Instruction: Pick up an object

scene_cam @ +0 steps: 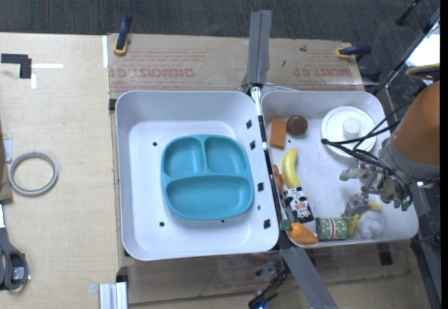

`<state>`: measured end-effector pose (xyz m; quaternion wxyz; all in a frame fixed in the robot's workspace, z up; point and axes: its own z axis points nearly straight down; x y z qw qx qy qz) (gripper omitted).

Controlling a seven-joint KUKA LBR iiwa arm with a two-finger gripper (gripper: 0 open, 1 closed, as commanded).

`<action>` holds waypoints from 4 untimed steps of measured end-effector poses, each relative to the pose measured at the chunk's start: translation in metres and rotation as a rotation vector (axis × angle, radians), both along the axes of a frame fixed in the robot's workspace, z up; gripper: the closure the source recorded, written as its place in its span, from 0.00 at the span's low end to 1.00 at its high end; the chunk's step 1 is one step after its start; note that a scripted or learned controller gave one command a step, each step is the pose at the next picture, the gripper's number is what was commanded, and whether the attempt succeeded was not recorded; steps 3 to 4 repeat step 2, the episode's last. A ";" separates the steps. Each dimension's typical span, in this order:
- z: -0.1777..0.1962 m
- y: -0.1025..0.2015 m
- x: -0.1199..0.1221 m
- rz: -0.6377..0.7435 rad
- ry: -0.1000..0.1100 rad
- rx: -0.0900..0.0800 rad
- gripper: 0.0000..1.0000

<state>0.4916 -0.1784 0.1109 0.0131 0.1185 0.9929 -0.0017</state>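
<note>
You've got two white bins: the left bin [133, 181] holds one teal divided plate [208, 176], the right bin [318, 101] holds everything else. The gripper [364, 199] sits low in the right bin's near right corner, wrist cables draped over it. Jaw state: cannot tell, the fingers are lost in clutter and blur, and nothing is visibly held.

Relative to the jaws: one white lidded cup [348, 125] lies beyond them, toward the far wall. One banana [290, 167] is well off to their left, with one orange block [278, 133] and one brown ball [297, 125] further up that side. One black-and-white patterned box [298, 204] lies left of them by the divider. One green-labelled can [332, 228] lies just below and left, on its side, with one orange piece [302, 232] past it. A pale lump [371, 225] sits right below the jaws, identity unclear.

No target is named, so any object counts. Nearest candidates look like the can and the pale lump. Straddle the can across its width, not its length, and stay clear of the bin wall.
</note>
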 end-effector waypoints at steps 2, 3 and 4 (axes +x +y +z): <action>-0.018 0.052 0.090 0.026 0.021 0.006 0.00; -0.018 0.052 0.090 0.026 0.021 0.006 0.00; -0.018 0.052 0.090 0.026 0.021 0.006 0.00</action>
